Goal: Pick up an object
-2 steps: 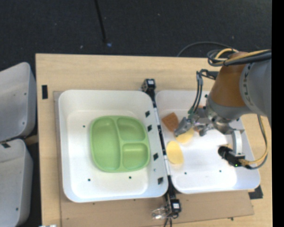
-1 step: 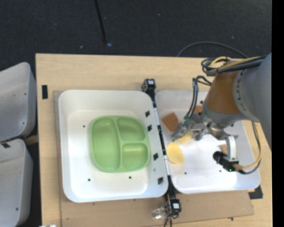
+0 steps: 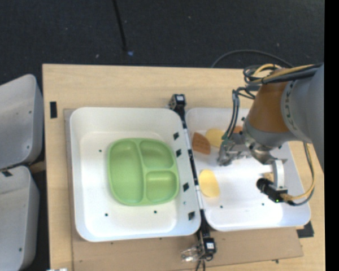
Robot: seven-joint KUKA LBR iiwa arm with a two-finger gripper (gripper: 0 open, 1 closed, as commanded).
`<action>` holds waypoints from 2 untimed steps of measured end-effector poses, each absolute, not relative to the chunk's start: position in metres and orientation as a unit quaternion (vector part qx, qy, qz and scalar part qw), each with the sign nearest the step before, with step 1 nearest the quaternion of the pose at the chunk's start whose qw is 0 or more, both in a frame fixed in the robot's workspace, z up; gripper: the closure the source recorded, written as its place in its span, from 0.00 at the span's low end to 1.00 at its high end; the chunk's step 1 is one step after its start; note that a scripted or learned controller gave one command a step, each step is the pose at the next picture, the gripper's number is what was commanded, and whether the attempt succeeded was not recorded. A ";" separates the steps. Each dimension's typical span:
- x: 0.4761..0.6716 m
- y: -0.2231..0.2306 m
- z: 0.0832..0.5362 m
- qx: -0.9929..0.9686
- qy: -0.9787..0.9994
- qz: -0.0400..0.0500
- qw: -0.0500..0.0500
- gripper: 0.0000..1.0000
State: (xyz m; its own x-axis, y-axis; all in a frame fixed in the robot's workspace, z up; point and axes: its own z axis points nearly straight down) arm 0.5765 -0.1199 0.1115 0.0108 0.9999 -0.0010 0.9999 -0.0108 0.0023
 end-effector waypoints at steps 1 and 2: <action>0.580 -0.118 0.176 0.706 0.708 0.002 0.003 1.00; 0.584 -0.122 0.240 0.706 0.708 0.002 0.003 1.00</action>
